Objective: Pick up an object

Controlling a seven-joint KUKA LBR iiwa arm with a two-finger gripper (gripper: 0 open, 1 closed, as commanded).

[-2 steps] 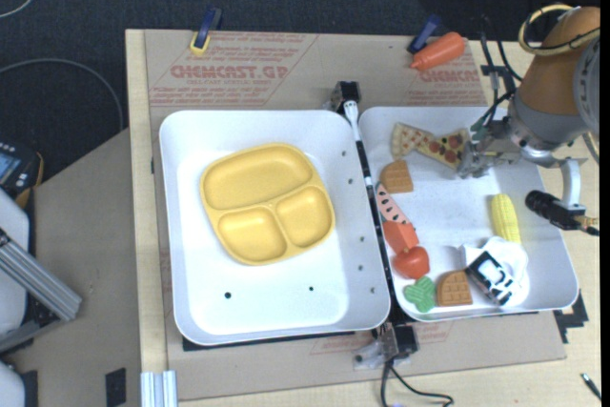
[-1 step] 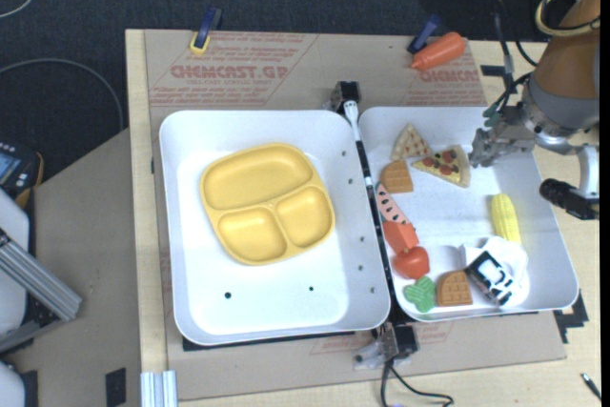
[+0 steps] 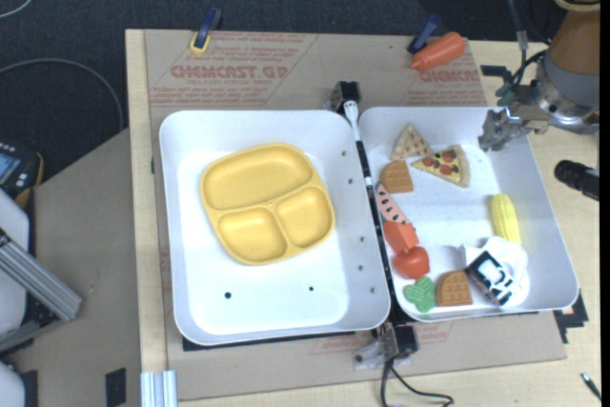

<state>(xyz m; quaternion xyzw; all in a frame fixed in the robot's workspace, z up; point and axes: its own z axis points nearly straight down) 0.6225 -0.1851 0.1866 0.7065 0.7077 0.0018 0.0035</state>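
Two white bins sit side by side on the table (image 3: 143, 205). Left bin (image 3: 181, 300) holds a yellow divided plate (image 3: 267, 203). Right bin (image 3: 548, 234) holds toy food: pizza slice (image 3: 442, 165), corn cob (image 3: 504, 217), red pepper (image 3: 411, 259). At its far right corner hovers the hand (image 3: 496, 131), whose grip I cannot tell.

A yellow divided plate (image 3: 266, 214) lies in a white bin (image 3: 181, 205); the corn cob (image 3: 504, 217) is yellow.
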